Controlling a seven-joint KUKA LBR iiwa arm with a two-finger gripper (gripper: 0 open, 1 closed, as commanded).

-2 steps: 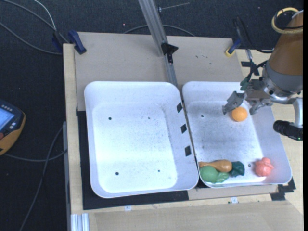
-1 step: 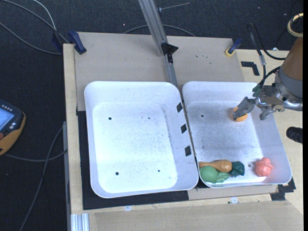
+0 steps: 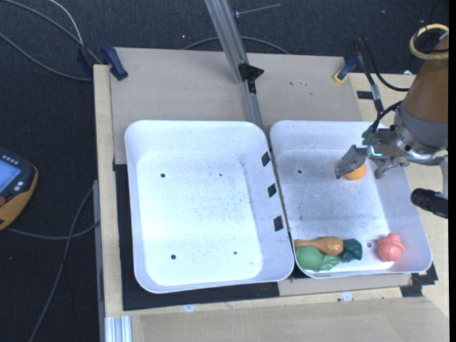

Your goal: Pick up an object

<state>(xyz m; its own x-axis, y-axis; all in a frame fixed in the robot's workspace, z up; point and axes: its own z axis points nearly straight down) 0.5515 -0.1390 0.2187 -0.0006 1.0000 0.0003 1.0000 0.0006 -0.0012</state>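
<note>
My gripper (image 3: 367, 167) hovers over the far part of the right bin (image 3: 320, 198), its two fingers spread open. A small orange object (image 3: 355, 173) lies on the bin floor just under the left finger (image 3: 348, 163); nothing is held between the fingers. Along the bin's near edge lie a tan pear-shaped toy (image 3: 324, 245), a green object (image 3: 314, 260), a dark teal object (image 3: 351, 249) and, at the near right corner, a pink object (image 3: 390, 247).
The left bin (image 3: 142, 191) stands beside the right one, with black clips (image 3: 271, 189) along their shared rim. A grey metal post (image 3: 231, 30) slants up from the bench's far side. Blue clamps (image 3: 114, 61) sit at the bench's far corners.
</note>
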